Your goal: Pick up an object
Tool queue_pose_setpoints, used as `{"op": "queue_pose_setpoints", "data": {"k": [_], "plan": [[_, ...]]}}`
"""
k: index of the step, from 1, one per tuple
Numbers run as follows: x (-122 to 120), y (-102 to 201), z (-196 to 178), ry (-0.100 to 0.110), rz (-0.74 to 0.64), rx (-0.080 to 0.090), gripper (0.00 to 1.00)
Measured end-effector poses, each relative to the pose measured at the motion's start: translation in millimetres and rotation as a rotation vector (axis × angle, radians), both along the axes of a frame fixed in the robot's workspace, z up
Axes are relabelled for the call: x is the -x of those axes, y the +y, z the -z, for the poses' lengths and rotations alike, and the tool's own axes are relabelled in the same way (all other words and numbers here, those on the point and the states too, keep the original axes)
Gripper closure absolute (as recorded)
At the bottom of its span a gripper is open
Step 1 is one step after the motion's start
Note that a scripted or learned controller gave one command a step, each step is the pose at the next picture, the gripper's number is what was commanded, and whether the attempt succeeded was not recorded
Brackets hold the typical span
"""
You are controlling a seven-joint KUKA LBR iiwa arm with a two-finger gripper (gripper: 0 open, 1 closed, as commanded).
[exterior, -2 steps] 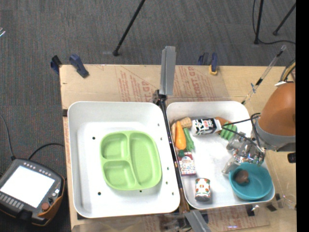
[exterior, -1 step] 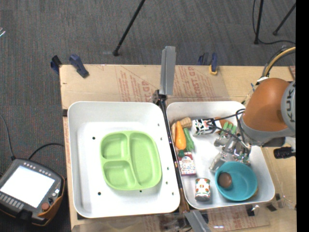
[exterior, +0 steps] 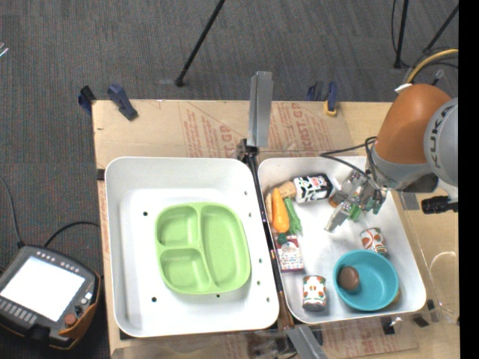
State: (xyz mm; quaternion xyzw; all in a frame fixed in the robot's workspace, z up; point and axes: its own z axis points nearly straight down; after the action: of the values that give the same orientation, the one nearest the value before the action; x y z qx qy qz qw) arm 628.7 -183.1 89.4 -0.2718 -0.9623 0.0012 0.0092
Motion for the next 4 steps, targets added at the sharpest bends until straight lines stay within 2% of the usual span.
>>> {"op": "queue_pose_setpoints", "data": {"k": [1,2,3,4], "plan": [[2,23,1,-0.002,0.131,0.011,0.00],[67,-34,1,-0.019,0.029,0.005,0.00],[28,26,2,-0.020,-0.017,-0.001,0.00],[105,12,3,-0.017,0.106,0.003,0.00]]}}
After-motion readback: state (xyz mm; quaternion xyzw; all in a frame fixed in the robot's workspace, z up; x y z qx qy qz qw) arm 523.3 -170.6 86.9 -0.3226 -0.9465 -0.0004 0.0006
